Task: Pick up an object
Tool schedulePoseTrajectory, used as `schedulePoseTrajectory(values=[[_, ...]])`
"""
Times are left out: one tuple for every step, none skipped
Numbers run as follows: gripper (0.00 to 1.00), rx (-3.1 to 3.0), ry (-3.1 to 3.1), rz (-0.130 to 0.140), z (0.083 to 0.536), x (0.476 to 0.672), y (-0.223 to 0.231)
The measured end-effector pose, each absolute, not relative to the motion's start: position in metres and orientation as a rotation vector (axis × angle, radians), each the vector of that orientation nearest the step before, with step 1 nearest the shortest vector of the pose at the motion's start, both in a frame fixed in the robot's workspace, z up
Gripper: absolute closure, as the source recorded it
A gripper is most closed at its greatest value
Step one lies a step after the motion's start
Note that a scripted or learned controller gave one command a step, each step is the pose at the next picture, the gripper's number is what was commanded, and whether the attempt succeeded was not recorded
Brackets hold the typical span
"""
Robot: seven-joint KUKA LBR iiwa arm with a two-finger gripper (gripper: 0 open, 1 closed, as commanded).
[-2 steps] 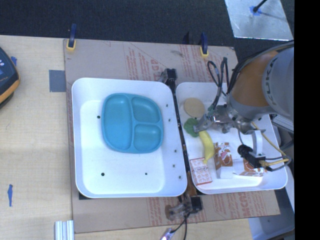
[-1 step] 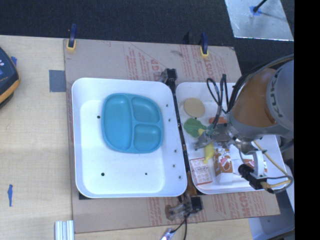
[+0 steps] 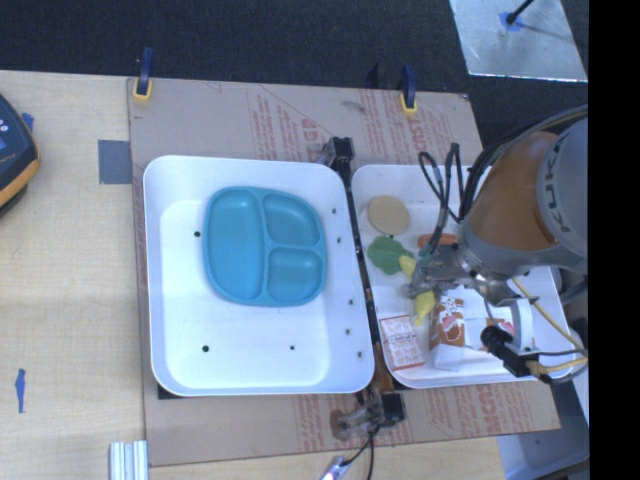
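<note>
- Yellow and green show where the small things crowd the right bin (image 3: 375,183): a green leafy piece (image 3: 384,253) with a small yellow piece (image 3: 406,265) touching its right side, and a longer yellow piece (image 3: 424,306) just below them.
- Above the green piece lies a round tan disc (image 3: 388,214), on its own near the bin's upper left corner.
- Along the bin's lower edge sit a red-and-white packet (image 3: 400,342) and, just to its right, a brown-and-white packet (image 3: 449,330).
- A bit of orange (image 3: 436,238) peeks out next to the arm's cables.
- The pincer (image 3: 430,273) is low over this cluster, right beside the yellow pieces; whether it has closed on anything cannot be told, since the wrist and cables hide its tips.
- The grey arm (image 3: 520,208), with its orange band, covers the right half of that bin.
- The left bin (image 3: 160,268) holds a blue divided plate (image 3: 265,245), lying flat toward its upper part.
- Both bins rest on a cardboard sheet (image 3: 250,118) clamped to the wooden bench (image 3: 60,298).
</note>
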State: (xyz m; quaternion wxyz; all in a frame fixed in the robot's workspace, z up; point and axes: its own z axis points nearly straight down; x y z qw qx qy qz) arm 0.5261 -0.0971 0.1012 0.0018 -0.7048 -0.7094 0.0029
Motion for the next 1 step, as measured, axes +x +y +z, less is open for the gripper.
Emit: schedulePoseTrajectory(values=[[1.00, -2.215, -2.225, 0.002, 0.1920, 0.5410, -0.0351]])
